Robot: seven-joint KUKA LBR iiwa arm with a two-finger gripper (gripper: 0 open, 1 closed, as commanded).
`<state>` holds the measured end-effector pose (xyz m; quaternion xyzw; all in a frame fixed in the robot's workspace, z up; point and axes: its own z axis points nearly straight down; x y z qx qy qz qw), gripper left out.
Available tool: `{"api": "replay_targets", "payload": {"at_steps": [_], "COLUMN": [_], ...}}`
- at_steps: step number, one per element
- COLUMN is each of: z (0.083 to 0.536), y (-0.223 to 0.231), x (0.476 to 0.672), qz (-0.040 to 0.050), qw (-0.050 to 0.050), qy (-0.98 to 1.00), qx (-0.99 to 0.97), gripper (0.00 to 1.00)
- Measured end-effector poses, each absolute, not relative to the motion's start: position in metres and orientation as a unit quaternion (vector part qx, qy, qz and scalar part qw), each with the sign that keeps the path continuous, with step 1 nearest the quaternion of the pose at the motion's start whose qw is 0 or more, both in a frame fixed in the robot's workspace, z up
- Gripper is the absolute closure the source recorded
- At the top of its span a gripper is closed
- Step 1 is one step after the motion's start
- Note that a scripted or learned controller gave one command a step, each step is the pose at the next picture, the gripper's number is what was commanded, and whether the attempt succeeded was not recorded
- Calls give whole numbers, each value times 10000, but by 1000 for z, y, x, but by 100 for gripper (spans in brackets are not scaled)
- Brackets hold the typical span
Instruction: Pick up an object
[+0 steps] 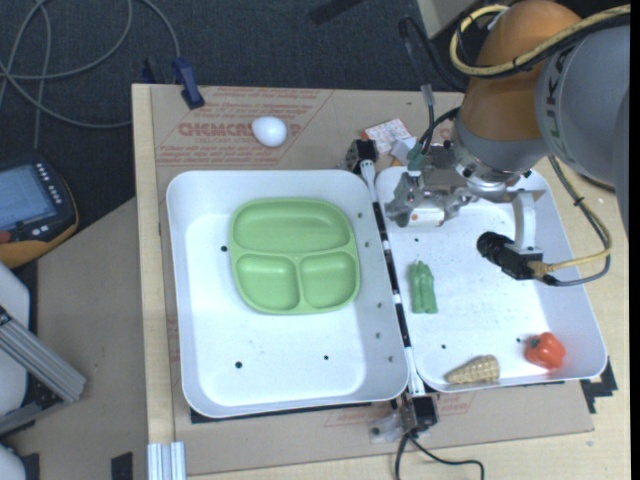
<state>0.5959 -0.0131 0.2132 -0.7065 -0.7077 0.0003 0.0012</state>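
from my remote seat i read the scene left to right: the left bin [200,368] carried a green divided plate [295,253] and little else, and just behind it on the cardboard-covered surface [160,268] sat a small white egg-shaped thing [268,129]. past the divider, the right bin [590,353] held the candidates for the pick: a green vegetable-like piece [423,288] lying near the divider, a tan ridged cone-shaped piece [473,370] at the near edge, and a red pepper-like toy [545,349] in the near right corner, all well apart from one another. the arm [520,78] reached in from the right and the gripper [425,200] hung over the far left part of that bin, beyond the green piece and not touching it as far as i could see. i could not tell how far the fingers were parted, since the wrist hardware hid them from above, and i could not tell whether anything was between them. by my judgement the task was at its start: every object i could see lay on the bin floor, nothing was lifted, and the whole of the descent, closing and lift was left to do, most likely on the green piece as the nearest.
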Motion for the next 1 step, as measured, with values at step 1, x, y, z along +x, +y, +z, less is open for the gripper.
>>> {"api": "replay_targets", "payload": {"at_steps": [1], "z": [204], "y": [14], "x": [579], "qz": [8], "qw": [13], "qy": [-7074], "qx": [-7068], "gripper": [100]}}
